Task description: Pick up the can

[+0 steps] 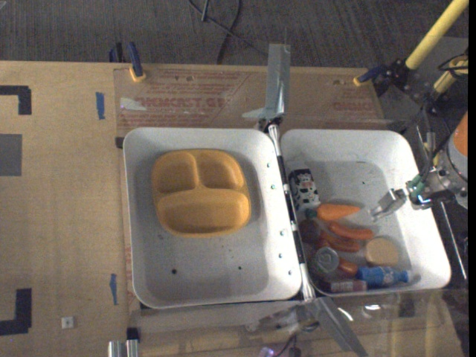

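The can [326, 260] stands upright in the front left part of the right bin [357, 151], showing a round grey top. It is crowded by a dark brown item on its far side and a reddish item in front. My gripper [382, 205] reaches in from the right over the bin's right half. It hangs beside the tip of the orange carrot [338, 212], well to the right of and behind the can. Nothing is visibly held in it.
The right bin also holds a black-and-white carton [303, 188], a sausage [349, 233], a round tan piece [381, 252] and a blue bottle [384, 276]. A yellow divided plate [199, 192] lies in the left bin [149, 266].
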Controlling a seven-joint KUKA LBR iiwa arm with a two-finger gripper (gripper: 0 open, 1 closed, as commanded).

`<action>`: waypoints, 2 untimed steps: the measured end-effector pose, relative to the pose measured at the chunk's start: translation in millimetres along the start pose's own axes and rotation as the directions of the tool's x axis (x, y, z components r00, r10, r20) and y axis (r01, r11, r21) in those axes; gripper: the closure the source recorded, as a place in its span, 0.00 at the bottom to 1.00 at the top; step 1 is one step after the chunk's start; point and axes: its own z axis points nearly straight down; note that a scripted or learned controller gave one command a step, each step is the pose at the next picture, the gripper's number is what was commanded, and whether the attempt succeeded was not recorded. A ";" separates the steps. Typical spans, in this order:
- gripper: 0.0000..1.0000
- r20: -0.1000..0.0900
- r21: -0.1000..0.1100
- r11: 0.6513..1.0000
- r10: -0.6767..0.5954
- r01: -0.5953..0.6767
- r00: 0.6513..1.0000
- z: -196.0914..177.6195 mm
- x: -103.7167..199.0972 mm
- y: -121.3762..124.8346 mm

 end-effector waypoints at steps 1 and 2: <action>0.00 -0.001 0.003 0.986 0.164 -0.164 0.986 115.5 -13.1 90.5; 0.00 -0.003 0.003 0.989 0.150 -0.150 0.989 165.4 -73.9 71.5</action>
